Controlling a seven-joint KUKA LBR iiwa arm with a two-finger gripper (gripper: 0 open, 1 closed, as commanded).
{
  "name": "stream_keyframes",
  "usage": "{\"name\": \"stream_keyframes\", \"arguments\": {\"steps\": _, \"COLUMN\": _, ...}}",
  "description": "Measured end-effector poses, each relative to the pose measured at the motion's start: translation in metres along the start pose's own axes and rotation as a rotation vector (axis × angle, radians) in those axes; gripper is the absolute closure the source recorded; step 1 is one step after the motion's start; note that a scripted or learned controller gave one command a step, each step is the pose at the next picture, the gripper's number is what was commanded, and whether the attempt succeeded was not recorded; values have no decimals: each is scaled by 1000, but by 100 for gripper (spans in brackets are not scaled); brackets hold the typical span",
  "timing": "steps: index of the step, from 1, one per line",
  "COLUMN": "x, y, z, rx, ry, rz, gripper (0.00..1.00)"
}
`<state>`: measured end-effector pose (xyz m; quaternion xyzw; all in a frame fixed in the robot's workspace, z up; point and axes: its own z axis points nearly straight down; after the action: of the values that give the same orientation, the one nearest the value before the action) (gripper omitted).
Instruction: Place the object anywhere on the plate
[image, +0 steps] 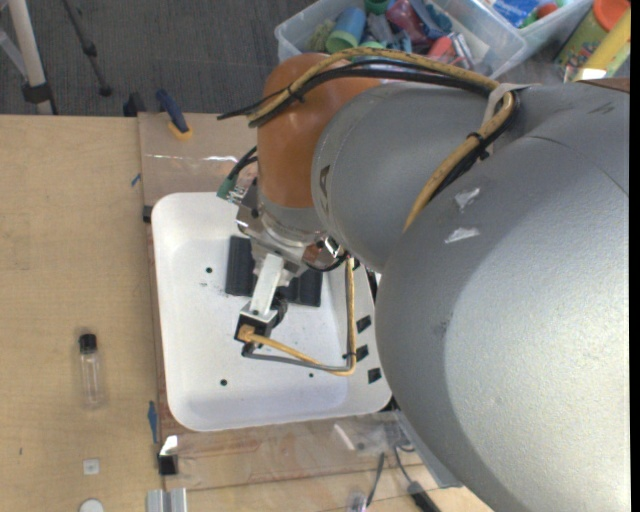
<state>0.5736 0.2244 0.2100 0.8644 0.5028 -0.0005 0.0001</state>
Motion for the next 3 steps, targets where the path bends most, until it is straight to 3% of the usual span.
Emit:
{"name": "stream_keyframes", "arguments": {"steps": 1, "x": -27, "y": -49, "z": 118, "rx": 0, "ry": 4, "rz": 159, "gripper": 100}}
{"name": "stream_keyframes", "arguments": {"steps": 2, "x": -47, "y": -75, "z": 118, "rx": -14, "ry": 14, "rz": -260, "gripper": 100}}
{"name": "stream_keyframes", "arguments": {"steps": 3, "x": -29, "y": -51, "z": 111, "rx": 0, "ry": 1, "rz": -708, "gripper": 100}}
